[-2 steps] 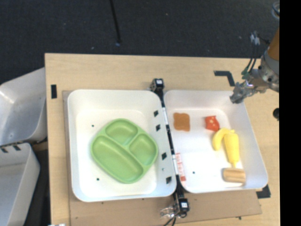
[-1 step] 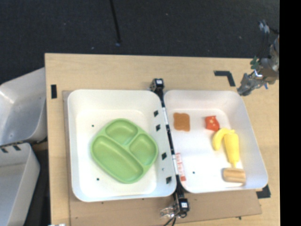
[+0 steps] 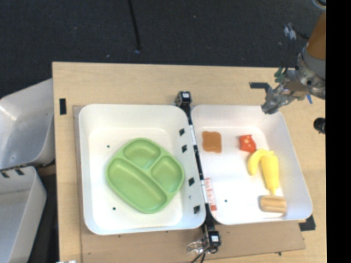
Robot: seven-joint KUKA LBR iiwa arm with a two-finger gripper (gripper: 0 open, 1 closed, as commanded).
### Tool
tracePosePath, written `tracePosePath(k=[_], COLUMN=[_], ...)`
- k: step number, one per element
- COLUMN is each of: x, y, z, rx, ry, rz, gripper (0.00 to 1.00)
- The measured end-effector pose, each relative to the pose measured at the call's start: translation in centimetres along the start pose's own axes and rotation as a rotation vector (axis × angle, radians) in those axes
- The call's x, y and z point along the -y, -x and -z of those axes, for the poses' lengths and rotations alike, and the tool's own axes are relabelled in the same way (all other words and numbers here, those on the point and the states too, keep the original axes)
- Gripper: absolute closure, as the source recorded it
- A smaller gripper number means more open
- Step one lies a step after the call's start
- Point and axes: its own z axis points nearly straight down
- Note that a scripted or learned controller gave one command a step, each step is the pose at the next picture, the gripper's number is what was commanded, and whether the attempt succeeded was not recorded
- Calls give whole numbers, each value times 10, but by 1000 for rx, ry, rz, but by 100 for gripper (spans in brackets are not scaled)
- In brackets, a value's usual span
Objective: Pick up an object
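Objects for picking lie in the right-hand white bin [image 3: 230, 212]: nearest the camera a tan cylinder, perhaps a bread roll or wooden peg [image 3: 272, 204], sits by the front right corner, touching the lower end of a yellow banana [image 3: 265, 166] that stretches up the bin. Just beyond the banana's upper end is a small red piece [image 3: 247, 143], too small to identify, and to its left, apart from it, a brown square like a slice of toast [image 3: 211, 142]. The left bin [image 3: 88, 201] holds a green three-compartment plate [image 3: 145, 174]. Farther back, the claw [image 3: 270, 106] hangs over the right bin's far rim, well apart from all four items, with nothing seen between its fingers; it is dark and blurred, so I cannot tell how far it is parted. The arm [image 3: 312, 53] behind it is cut off at the right edge, above the wooden counter [image 3: 120, 81].
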Motion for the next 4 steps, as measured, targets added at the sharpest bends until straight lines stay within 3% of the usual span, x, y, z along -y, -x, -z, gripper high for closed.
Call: tracePosePath(k=[4], x=[42], y=[-212], z=[-31], rx=[0], ry=[-2], rz=[0], gripper=[100])
